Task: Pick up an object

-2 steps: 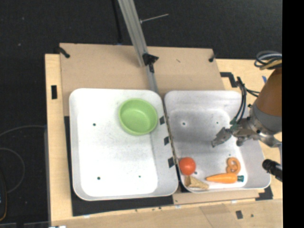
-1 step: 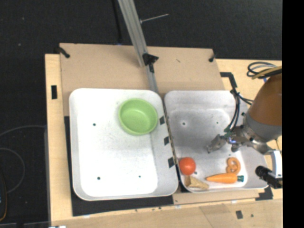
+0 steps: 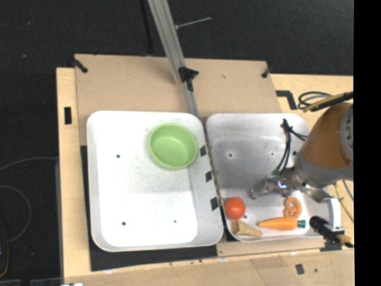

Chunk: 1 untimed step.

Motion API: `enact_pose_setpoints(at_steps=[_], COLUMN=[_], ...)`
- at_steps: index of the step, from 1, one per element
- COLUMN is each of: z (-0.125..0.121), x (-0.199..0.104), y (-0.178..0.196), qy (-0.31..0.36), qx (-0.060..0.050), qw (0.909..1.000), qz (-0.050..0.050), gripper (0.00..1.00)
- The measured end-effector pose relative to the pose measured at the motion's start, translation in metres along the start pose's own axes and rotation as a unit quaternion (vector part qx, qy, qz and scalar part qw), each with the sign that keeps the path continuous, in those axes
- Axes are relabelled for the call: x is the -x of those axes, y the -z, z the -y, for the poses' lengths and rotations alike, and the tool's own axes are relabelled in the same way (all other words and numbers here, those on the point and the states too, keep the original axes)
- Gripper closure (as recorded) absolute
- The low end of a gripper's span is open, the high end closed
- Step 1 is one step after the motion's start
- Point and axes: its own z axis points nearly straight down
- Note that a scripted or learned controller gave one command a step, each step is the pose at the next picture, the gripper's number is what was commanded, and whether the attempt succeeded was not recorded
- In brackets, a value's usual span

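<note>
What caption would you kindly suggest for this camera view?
Gripper low in the right bin above a tomato and carrot; green bowl in the left bin.

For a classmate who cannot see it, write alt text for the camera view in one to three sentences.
A grey and orange robot arm reaches from the right, its gripper low over the right bin, above a tomato, a carrot, a pretzel and a piece of bread. The left bin holds a green bowl.
</note>
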Motion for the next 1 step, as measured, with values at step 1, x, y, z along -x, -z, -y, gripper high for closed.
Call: enact_pose_setpoints(at_steps=[1], z=[-0.0014], x=[0.0005], y=[0.0126], qy=[-0.003], qx=[0.003], qw=[1.0], qz=[0.0], gripper=[1.0])
